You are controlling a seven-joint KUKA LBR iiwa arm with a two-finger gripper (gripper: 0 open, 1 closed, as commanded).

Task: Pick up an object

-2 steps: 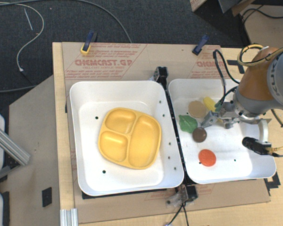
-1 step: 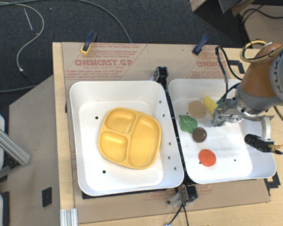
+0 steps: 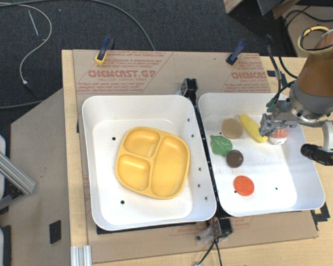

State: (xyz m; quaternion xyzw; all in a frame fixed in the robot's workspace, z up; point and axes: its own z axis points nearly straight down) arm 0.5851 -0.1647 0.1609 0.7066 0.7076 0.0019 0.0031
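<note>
Started at near edge: noted black clip (image 3: 221, 225) at the seam btwn the two bins, prob. there to lock them together. Next, in rt bin (image 3: 299, 195), saw orange-red disc (image 3: 244, 185) lying flat, apart from the rest, so likely an easy top-down pick. In left bin (image 3: 100, 204), saw yellow divided plate (image 3: 153, 162) lying flat at centre, alone; judged too broad for a two-finger grab. Further back in rt bin, found a loose cluster: brown ball (image 3: 235, 158), green piece (image 3: 221, 144) just left of it, tan round item (image 3: 231, 128) beyond, then yellow elongated piece (image 3: 251, 127) lying slantwise just right of the tan one. All small items kept to rt bin, presumably to stay within reach of arm (image 3: 320, 73) coming in from the right. Found gripper (image 3: 273, 131) low over the bin at the yellow piece's right end, w/ a small red-and-white thing (image 3: 278, 139) directly below it; couldn't tell whether that was an object or part of the tool. Couldn't tell gripper state either, open or closed, nor whether anything was held. Judged the try as aimed at the yellow piece or its neighbour, w/ a risk of nudging one aside. At far side, noted second black clip (image 3: 190, 86) on the seam, and two blue clamps (image 3: 104, 50) pinning cardboard sheet (image 3: 155, 71) to bench, prob. to stop sliding.
</note>
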